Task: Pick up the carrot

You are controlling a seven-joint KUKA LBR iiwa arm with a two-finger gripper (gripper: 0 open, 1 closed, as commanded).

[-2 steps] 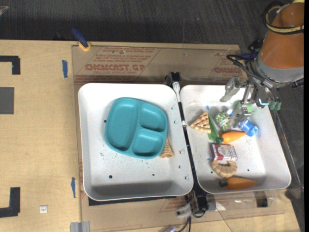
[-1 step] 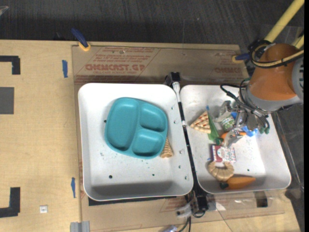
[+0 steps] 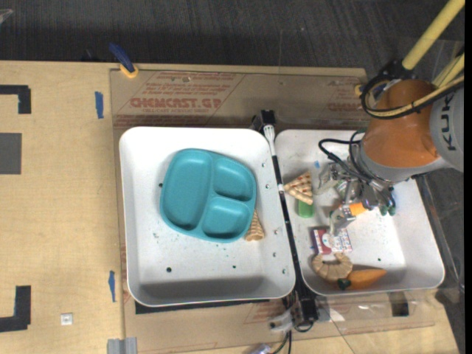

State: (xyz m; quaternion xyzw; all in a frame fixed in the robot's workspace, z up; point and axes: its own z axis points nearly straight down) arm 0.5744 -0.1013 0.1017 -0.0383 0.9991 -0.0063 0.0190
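The carrot (image 3: 366,276) is an orange tapered piece with a small green end. It lies along the near wall of the right bin (image 3: 420,220). My gripper (image 3: 344,214) hangs over the middle of the right bin, up and to the left of the carrot and apart from it. A small orange bit shows at the gripper's side; what it is cannot be made out. The orange-banded wrist (image 3: 398,135) covers the bin's far right part.
Near the carrot lie a round tan bun-like item (image 3: 331,265) and a small dark red packet (image 3: 325,240). A tan wedge (image 3: 299,189) and a green piece (image 3: 304,206) sit by the divider. The left bin (image 3: 147,257) holds a blue divided plate (image 3: 208,194) and a waffle piece (image 3: 255,229).
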